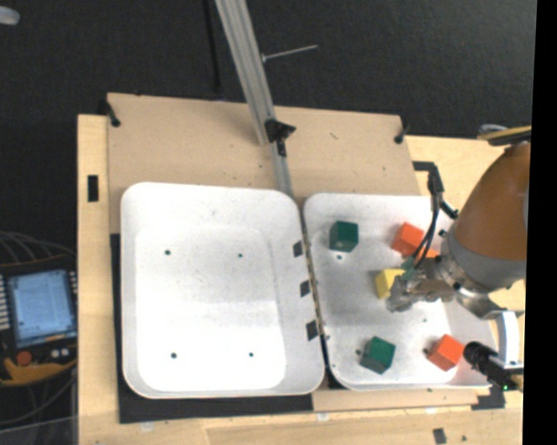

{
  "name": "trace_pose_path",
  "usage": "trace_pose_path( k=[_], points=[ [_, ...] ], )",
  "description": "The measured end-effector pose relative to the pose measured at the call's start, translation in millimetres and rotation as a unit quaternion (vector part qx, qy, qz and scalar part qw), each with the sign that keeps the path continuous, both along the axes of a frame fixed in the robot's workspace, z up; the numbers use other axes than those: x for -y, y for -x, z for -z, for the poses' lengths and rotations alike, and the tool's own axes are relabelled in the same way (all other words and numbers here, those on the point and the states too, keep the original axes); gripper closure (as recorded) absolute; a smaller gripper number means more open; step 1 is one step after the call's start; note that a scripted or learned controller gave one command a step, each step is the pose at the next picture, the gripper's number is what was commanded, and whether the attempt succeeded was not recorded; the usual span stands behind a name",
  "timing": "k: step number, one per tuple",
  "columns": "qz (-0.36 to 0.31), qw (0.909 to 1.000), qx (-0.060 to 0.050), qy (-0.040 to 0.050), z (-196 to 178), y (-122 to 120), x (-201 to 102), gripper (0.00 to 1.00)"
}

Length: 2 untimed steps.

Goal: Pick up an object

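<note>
The right bin (350, 265) holds two green blocks, one at the upper left (344, 236) and one at the lower middle (378, 355). Two orange blocks lie there too, one near the top right (407, 238) and one at the lower right (444, 352). A yellow block (385, 283) sits in the middle of that bin. My gripper (402, 294) is down right beside the yellow block, touching or nearly touching its right side. The arm's body hides the finger tips.
The left bin (212, 288) lies beside the right one, with a row of black clips (305, 288) along the shared edge. A slanted metal pole (252, 70) rises behind the bins. A handheld screen unit (34, 313) sits off the bench at left.
</note>
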State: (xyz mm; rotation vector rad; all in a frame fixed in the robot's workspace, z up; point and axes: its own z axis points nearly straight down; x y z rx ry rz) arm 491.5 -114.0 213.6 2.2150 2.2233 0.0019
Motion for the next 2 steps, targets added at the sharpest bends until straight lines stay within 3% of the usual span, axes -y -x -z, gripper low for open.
trace_pose_path(
  k=[1,2],
  points=[
    [0.0,1.0,0.003,0.0,-53.7,-2.2,0.8,1.0],
    [-0.002,1.0,0.0,-0.0011,-53.5,-23.7,-56.2,1.0]
  ],
)
